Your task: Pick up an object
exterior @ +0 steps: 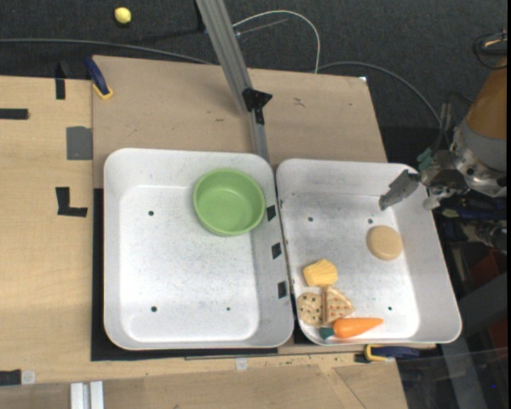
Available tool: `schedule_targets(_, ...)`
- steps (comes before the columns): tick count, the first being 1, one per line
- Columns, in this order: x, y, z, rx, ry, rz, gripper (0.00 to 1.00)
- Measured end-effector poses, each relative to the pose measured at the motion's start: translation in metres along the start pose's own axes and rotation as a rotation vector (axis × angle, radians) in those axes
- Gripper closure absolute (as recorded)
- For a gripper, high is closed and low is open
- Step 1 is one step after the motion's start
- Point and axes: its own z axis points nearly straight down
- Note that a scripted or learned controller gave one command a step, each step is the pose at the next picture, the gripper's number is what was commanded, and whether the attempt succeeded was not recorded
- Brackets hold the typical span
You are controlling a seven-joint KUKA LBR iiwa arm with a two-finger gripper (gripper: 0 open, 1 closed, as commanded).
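The counter [179, 109] spreads tan under me, a metal pole [230, 45] slanting across its far side. On it the two white bins sit edge to edge. The left bin [136, 262] carries a green bowl [229, 201], upright, close to its far right corner. The right bin [341, 194] holds the food pieces. My arm [485, 135] reaches in from the right, grey with the orange band showing, and my claw [400, 189] hangs over the far right part of the right bin, a dark finger pointing down and to the left. I cannot tell whether the claw is spread or closed from up here, and nothing shows between its tips. Just nearer than the claw lies a round tan bun [384, 243], apart from it. Over by the near left corner sit a yellow cheese block [320, 273], a cracker cluster [322, 307] just beside it, and an orange carrot [356, 327] along the near rim. Far off on the dark floor, a small yellow ball [123, 14].
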Motion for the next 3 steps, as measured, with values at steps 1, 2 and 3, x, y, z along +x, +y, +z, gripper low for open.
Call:
schedule_targets(1,0.000,0.000,0.000,0.000,0.000,0.000,0.00)
schedule_targets(2,0.004,-0.008,0.062,0.007,0.001,0.001,0.00)
schedule_targets(3,0.008,-0.006,0.106,0.005,0.001,0.000,0.00)
